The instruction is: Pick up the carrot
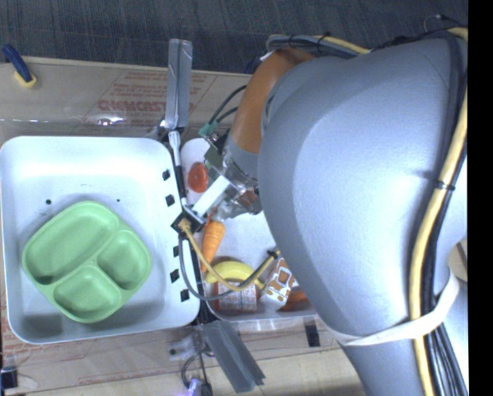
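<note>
The grey arm bulks nearest the lens, covering most of the right bin. Its gripper comes down at that bin's left side, and the carrot hangs tip-down directly beneath it, its top right at the fingers. I judge it may be pinched there, but whether the gripper is clenched on it or merely touching I cannot tell.

To do this step well, confirm a firm hold on the carrot's thick end before lifting, then rise straight up, keeping away from the banana just below and the red ball beside the wrist.

The arm hides the rest of the right bin; the packet is partly covered. The left bin holds 1 green tray with 3 compartments.
</note>
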`<action>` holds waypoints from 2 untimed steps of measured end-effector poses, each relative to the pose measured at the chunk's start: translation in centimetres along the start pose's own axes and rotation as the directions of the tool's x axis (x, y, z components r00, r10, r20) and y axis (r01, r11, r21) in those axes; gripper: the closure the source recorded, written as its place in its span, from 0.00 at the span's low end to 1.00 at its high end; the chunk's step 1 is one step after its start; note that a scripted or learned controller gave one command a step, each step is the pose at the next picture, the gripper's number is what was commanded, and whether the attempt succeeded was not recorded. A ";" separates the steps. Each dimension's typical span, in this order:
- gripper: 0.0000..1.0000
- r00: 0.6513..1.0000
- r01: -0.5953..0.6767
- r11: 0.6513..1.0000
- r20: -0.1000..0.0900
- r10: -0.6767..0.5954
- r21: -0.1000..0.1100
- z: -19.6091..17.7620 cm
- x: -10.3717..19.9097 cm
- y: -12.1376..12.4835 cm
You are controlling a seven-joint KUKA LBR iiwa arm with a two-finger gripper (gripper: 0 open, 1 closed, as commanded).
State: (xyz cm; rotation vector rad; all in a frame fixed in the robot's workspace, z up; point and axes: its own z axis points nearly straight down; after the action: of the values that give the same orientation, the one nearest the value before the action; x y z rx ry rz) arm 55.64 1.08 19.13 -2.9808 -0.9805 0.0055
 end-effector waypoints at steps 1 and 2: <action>1.00 0.974 -0.228 0.974 0.001 0.228 0.000 0.1 -1.8 6.8; 0.00 0.974 -0.227 0.974 0.002 0.227 0.001 0.1 -1.7 6.7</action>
State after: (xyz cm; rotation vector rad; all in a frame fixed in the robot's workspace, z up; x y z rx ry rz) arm 58.21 -5.34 19.03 -3.0728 -0.6342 0.0096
